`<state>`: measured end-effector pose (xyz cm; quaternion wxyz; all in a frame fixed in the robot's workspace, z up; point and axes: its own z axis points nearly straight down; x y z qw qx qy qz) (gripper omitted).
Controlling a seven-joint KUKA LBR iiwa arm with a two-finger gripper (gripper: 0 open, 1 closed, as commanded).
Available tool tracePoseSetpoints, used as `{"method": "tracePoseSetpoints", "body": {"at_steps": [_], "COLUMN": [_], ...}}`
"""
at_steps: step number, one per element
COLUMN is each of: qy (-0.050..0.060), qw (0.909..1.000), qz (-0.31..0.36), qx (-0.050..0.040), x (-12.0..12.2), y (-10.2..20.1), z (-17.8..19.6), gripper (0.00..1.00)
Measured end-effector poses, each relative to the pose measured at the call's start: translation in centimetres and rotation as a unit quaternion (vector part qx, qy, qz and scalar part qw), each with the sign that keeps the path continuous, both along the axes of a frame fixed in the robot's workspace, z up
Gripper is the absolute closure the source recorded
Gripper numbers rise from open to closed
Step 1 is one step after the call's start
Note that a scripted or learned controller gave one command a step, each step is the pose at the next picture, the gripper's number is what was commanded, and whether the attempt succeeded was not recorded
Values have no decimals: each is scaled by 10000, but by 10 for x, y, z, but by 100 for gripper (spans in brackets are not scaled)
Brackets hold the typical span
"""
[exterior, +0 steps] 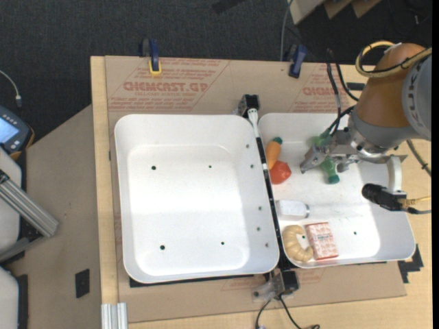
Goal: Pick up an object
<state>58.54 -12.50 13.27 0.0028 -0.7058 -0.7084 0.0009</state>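
Note:
My gripper [317, 159] hangs over the far middle of the right bin [384, 249], at the end of the grey arm with its orange band. A small green object [332, 174] lies right at the gripper, just on its near side; whether it is held I cannot tell. To the gripper's left, by the bin's left wall, an orange carrot-like piece [274, 150] rests against a red rounded object [280, 174]. Nearer the front lie a small white block [292, 209], a tan ring-shaped pastry [295, 244] and a pink box [321, 241].
The left bin [130, 204] sits beside the right one, their walls meeting along a black divider [264, 184]. Both stand on a cardboard sheet [110, 149] held by blue clamps at the back edge.

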Motion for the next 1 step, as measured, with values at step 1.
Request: {"method": "tracePoseSetpoints", "body": {"at_steps": [1], "qy": [-31], "qw": [10000], "qz": [-40], "qx": [-28], "x": [-8], "y": [-69], "z": [-6], "gripper": [0]}}
